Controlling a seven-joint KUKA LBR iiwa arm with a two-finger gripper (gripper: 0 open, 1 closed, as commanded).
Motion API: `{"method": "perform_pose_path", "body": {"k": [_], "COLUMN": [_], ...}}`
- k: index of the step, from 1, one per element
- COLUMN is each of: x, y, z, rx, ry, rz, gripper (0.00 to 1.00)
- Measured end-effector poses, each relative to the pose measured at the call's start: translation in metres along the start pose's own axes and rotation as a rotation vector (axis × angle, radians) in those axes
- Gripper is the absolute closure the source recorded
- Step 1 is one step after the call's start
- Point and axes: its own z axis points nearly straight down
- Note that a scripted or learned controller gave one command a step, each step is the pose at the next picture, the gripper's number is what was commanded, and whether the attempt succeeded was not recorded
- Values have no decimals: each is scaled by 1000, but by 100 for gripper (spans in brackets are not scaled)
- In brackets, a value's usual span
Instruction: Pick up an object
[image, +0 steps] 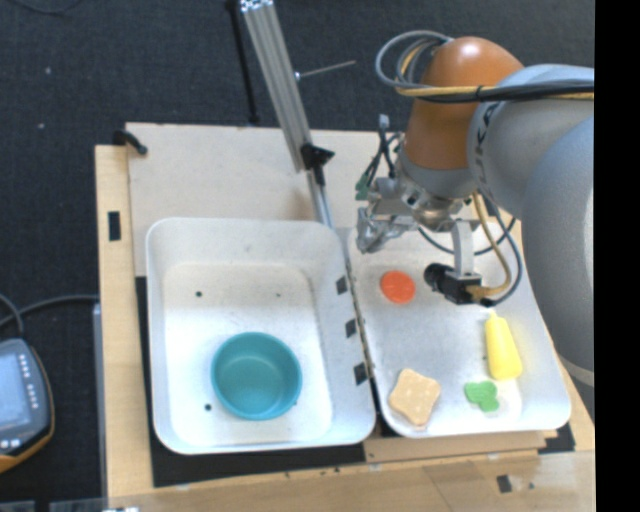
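My gripper (372, 236) hangs over the far left corner of the right bin (445, 345), above and left of a small orange-red round object (398, 288). Nothing shows between its fingers. Along the right side of that bin lies a yellow corn-like piece (502, 346). A tan cracker-shaped piece (414, 396) and a small green piece (483, 395) rest near the bin's front edge. A teal bowl (256, 374) sits upright in the left bin (180, 290), toward its front.
A slanted metal pole (288, 110) rises behind the bins, ending near the gripper's left. A black cable connector (455, 283) hangs beside the orange object. A handheld device (20, 400) sits off the bench at the left.
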Motion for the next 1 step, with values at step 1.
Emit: {"method": "perform_pose_path", "body": {"k": [1], "x": [56], "y": [10], "z": [-13], "rx": [0], "ry": [1], "rz": [-1], "gripper": [100]}}
